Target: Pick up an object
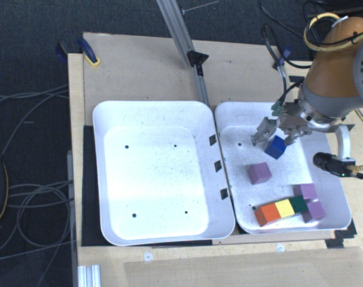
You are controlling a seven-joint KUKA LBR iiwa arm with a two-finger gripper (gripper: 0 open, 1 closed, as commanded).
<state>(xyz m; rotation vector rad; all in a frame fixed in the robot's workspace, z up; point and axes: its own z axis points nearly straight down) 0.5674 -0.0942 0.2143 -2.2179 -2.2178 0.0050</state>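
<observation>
White and bare of blocks, the left bin [154,172] sits on the counter [139,70]. All the blocks lie in the right bin [229,121], so the arm works there. A purple cube [259,173] rests alone mid-bin. Nearer, an orange-yellow-green bar [281,210] lies beside two purple blocks [310,201] at the near right corner. The gripper [276,137] hangs over the far half of that bin, fingers spread around a blue cube [275,147] that sits between their tips. Whether they already pinch it or merely straddle it, I cannot tell; the cube looks tilted, perhaps lifted.
</observation>
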